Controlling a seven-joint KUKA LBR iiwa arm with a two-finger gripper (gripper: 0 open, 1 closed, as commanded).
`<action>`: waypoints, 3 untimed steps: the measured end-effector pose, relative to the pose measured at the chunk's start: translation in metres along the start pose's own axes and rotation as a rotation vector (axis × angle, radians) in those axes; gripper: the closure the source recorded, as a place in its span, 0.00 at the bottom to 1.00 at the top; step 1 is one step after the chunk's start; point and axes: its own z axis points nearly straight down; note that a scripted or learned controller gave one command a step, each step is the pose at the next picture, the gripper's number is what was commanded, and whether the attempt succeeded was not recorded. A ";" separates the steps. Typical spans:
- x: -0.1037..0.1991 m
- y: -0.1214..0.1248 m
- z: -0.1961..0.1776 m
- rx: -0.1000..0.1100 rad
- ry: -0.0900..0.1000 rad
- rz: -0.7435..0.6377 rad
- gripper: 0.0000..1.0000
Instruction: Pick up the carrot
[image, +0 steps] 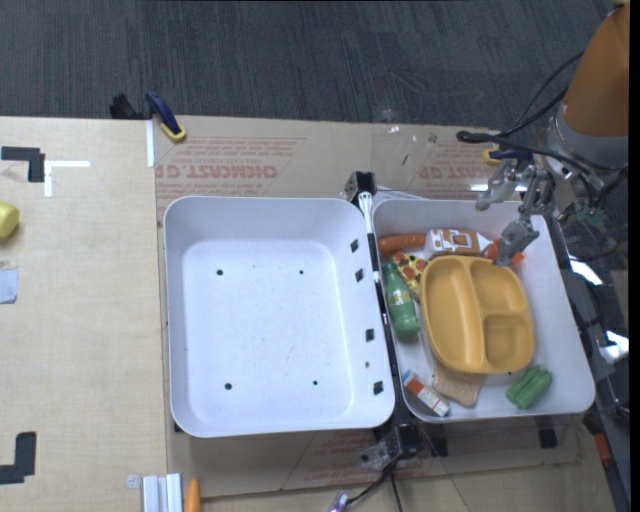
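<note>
- Carrot (402, 241): lies flat in the right bin (570, 330), against its far wall, just beyond the yellow divided plate (478, 313). Only its left portion is plain; the right end runs under a small printed packet (456, 241).
- An orange sliver (515, 256) past the plate's far right corner may be the same carrot or something else; cannot tell.
- Green bottle (401, 300) lies wedged between the plate and the bin's left wall, crowding the carrot from the near side.
- Gripper (519, 236): hangs over the plate's far right corner, well right of the carrot's clear end. One grey finger reads clearly; how far it is open cannot be made out. Nothing seen held.
- Likely reason for this pose: lining up a descent.
</note>
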 end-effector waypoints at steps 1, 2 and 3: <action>-0.005 -0.037 0.120 -0.001 0.000 -0.078 0.00; 0.029 -0.062 0.156 0.004 -0.012 -0.224 0.00; 0.069 -0.079 0.157 0.008 -0.024 -0.531 0.00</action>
